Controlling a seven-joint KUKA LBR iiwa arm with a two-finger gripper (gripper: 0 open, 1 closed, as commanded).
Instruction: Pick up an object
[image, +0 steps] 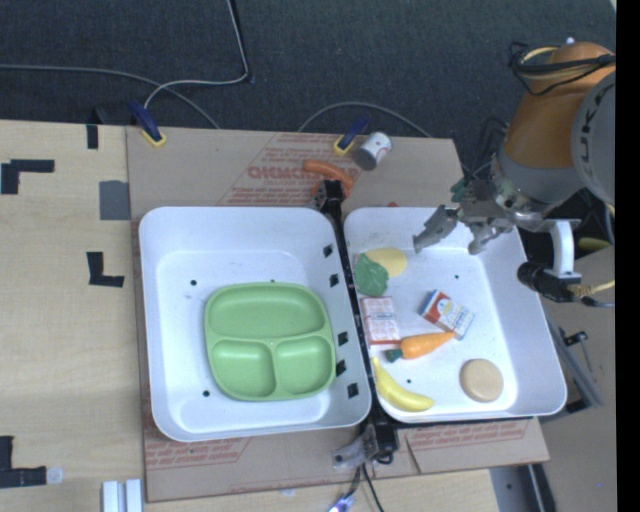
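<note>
1. Left bin (165, 300) has a green divided tray (270, 338) sitting in the middle of it, three compartments, nothing else going on there.
2. Right bin (520, 330) is where all the pickable stuff lies. Near the divider: a green broccoli-looking piece (371, 275) touching a pale yellow lemon-ish thing (389, 262), and below those a small red-and-white packet (380, 321).
3. Further down, a banana (400, 391) along the front edge, and an orange carrot (424, 346) lying just above it (leafy end pointing left).
4. Right of the carrot there's a little orange-and-white carton (446, 311), tilted, and a round tan cookie-type disc (482, 380) near the front right corner.
5. The gripper (462, 236) is up over the back part of the right bin, fingers spread apart, nothing between them. Closest item is the lemon thing, down and to its left, not touching. The carton sits below it, well apart.
</note>
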